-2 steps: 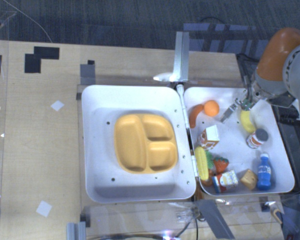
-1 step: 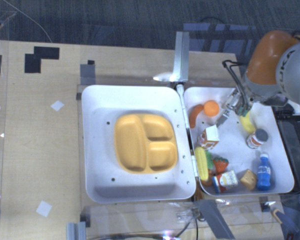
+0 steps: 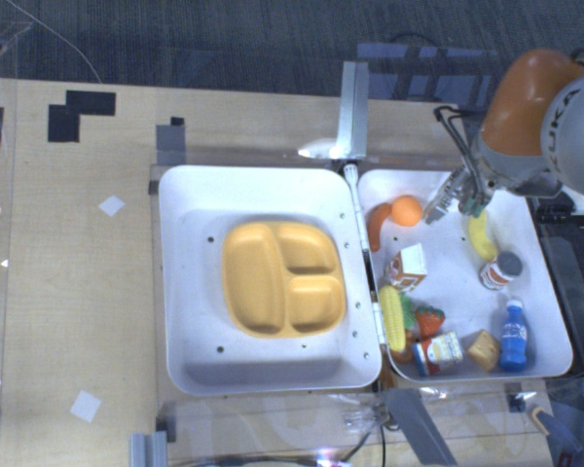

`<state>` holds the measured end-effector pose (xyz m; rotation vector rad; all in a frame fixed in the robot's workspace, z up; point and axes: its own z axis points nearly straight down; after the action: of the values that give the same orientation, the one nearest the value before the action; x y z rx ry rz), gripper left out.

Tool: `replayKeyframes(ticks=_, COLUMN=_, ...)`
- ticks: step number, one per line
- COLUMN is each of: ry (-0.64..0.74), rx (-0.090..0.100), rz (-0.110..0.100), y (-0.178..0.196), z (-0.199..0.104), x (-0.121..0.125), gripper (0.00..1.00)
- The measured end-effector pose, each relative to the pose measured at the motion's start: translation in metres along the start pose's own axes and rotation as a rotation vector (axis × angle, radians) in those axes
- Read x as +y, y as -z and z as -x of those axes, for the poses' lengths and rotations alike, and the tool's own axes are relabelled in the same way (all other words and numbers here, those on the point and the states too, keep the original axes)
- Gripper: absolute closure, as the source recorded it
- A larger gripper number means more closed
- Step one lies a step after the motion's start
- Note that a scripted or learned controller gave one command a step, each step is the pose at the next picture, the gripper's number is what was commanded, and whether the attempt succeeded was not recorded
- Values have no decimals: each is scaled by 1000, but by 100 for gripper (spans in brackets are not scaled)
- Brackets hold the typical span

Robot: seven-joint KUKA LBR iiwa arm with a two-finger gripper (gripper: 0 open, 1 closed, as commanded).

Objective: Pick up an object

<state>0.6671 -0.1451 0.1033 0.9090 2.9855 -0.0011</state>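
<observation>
the gripper (image 3: 457, 200) hangs over the upper part of the right bin (image 3: 555, 353), its two thin fingers a little apart with nothing between them. just at its 4 o'clock lies one banana (image 3: 481, 235), close but not gripped, its long axis running from about 11 to 5 o'clock. at the gripper's 9 o'clock sits one orange (image 3: 405, 210), with a reddish-orange rounded item (image 3: 377, 224) beside it against the bin's left wall. lower down there is one small carton (image 3: 407, 267) standing slightly tilted, one corn cob (image 3: 392, 318) lying along the left wall with its axis near 12 to 6 o'clock, one red strawberry-like piece (image 3: 428, 320), one small packet (image 3: 439, 351) at the bottom, one brown bread-like chunk (image 3: 483, 349), one blue bottle (image 3: 513, 335) pointing its cap toward 12 o'clock, and one small can (image 3: 499, 270) at the banana's 5 o'clock. the left bin (image 3: 180, 261) holds one yellow divided tray (image 3: 282, 278) with three compartments, lying flat near its middle.
</observation>
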Motion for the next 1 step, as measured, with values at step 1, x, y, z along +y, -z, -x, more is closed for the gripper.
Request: replayKeyframes(ticks=1, ry=1, rx=17, rz=-5, y=-2, z=-4, x=-1, gripper=0)
